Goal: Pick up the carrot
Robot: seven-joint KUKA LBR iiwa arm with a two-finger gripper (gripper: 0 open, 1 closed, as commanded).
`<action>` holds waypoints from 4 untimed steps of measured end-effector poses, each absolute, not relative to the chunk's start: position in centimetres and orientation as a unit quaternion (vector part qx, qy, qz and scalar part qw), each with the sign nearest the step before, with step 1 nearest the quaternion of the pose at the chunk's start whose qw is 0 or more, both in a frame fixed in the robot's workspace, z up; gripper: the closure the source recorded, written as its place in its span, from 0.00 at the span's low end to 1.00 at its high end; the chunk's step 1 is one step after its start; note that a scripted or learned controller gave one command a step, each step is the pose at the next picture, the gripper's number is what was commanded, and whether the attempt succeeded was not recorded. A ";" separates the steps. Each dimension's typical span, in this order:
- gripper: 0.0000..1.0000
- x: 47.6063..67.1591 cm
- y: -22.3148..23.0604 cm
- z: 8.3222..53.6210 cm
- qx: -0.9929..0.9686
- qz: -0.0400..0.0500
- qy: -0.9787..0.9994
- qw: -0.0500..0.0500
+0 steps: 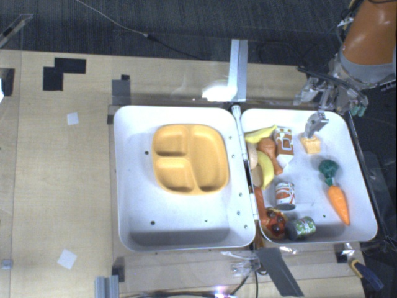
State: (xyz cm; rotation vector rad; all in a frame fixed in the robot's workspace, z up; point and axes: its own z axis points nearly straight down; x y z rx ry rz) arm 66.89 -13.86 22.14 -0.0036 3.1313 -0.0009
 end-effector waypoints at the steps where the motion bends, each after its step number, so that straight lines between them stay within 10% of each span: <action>1: 0.00 65.8 -15.5 12.2 0.127 -0.001 0.992 0.018; 2: 0.00 58.0 -20.1 8.9 0.096 -0.002 0.995 0.006; 3: 1.00 58.5 -19.7 10.3 0.091 -0.002 0.996 0.012; 4: 1.00 61.1 -17.9 17.8 0.187 0.000 0.982 0.007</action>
